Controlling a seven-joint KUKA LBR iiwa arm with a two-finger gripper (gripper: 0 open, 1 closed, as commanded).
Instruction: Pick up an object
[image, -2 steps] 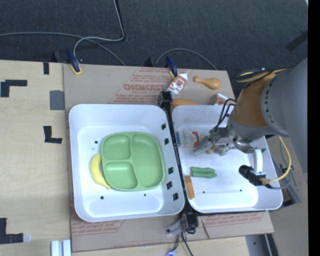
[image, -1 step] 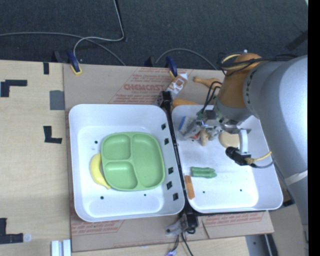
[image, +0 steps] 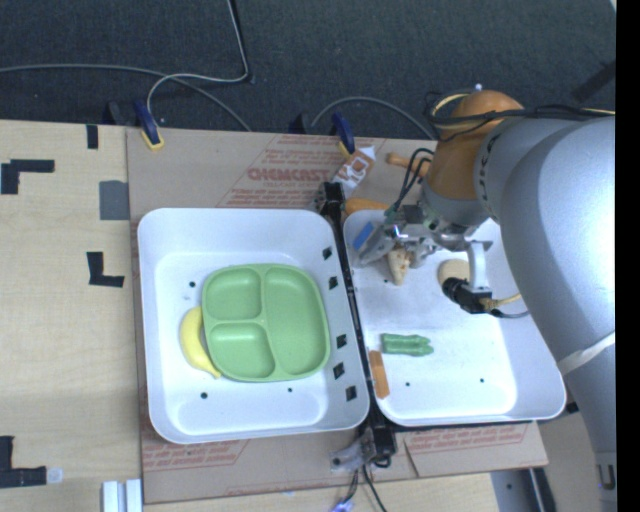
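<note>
My gripper (image: 395, 250) is low in the far left corner of the right bin (image: 500, 400), just over a small tan object (image: 401, 264); I cannot tell its state. A blue item (image: 365, 238) lies just beside it, a green piece (image: 405, 345) nearer the front, and an orange stick (image: 379, 374) along the divider. The left bin (image: 165, 400) holds a green divided plate (image: 266, 322) over a banana (image: 193, 343)

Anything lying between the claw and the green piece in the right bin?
No. In the camera view, bare white bin floor separates the claw from the green piece.
</note>
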